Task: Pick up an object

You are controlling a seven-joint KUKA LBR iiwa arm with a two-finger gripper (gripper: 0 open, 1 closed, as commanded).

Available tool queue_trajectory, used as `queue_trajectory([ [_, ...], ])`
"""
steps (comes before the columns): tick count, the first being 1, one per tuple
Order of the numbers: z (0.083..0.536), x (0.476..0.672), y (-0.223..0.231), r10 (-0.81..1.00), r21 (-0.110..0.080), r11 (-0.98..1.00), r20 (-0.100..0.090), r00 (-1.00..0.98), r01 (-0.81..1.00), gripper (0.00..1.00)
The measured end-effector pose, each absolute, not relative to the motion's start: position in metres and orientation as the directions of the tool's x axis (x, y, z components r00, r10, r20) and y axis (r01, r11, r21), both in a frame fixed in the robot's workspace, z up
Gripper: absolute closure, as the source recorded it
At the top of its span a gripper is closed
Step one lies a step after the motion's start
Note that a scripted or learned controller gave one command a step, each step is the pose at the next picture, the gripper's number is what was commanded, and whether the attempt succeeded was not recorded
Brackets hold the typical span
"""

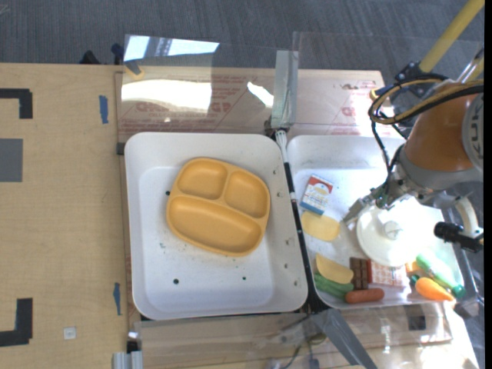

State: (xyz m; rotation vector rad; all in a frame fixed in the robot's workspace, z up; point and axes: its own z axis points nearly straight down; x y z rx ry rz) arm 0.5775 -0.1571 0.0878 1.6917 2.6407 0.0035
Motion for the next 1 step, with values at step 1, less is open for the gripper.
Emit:
queue_trajectory([
  [1, 0.0881, 0.5872, -0.1292, 0.869, 0.006, 0.495, -0.006, -0.495, 0.869, 0.0],
])
